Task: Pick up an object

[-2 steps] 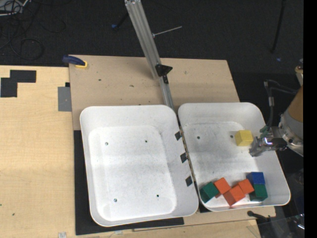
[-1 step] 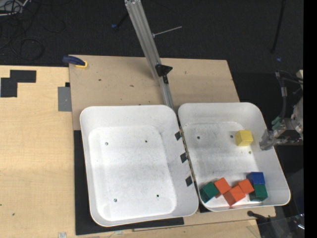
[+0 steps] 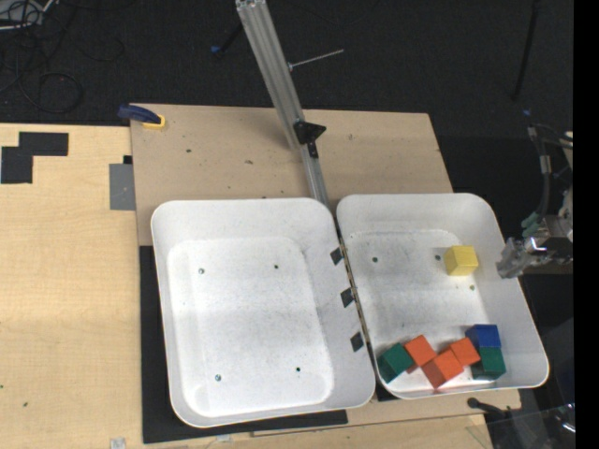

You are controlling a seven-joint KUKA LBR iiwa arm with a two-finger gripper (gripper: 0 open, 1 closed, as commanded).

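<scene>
Nearest the camera, a huddle of blocks is seen in the front corner of the right bin (image 3: 412, 209): a green block (image 3: 396, 359), two orange blocks (image 3: 420, 349) (image 3: 449, 362), a blue block (image 3: 484, 336) and a second green one (image 3: 489, 364), all touching or nearly so and pressed close to the bin's front wall and right wall. A grasp there would be judged awkward, since little room is left for fingers between neighbours or between block and rim.

Farther back, a yellow block (image 3: 460, 260) is found standing alone on the bin floor, well apart from the huddle and with bare floor on every side. It is judged the best target: a straight descent from above could be made, with the fingers set across two opposite flat faces and the block centred before closing.

The gripper (image 3: 524, 255) is seen at the right rim of that bin, near the yellow block and outside the wall; whether it is parted or closed cannot be told, and nothing is seen held in it. The rim should be cleared with height before any sideways travel is made toward the block.

The left bin (image 3: 187, 218) offers wide bare floor. At the far side, a slanted metal rail (image 3: 278, 82) rises behind the bins and should be kept clear of.
</scene>
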